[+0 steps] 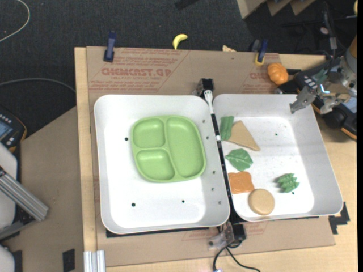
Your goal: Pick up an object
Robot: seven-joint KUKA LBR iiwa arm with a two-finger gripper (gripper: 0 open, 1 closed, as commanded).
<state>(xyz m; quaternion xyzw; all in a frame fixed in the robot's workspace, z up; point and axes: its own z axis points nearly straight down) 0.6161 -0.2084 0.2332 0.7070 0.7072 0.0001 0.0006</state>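
At the right bin's two o'clock corner, my end effector hovers, prongs apart, empty. The food pieces, including a tan wedge and green leaf, crowd its nine o'clock wall, where a descent risks clipping the rim.

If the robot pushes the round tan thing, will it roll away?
Probably not. The tan disc seems to lie flat in the right bin, so it would likely slide. It looks smooth, maybe slippery to pinch. It touches the orange slab, which might shift too.
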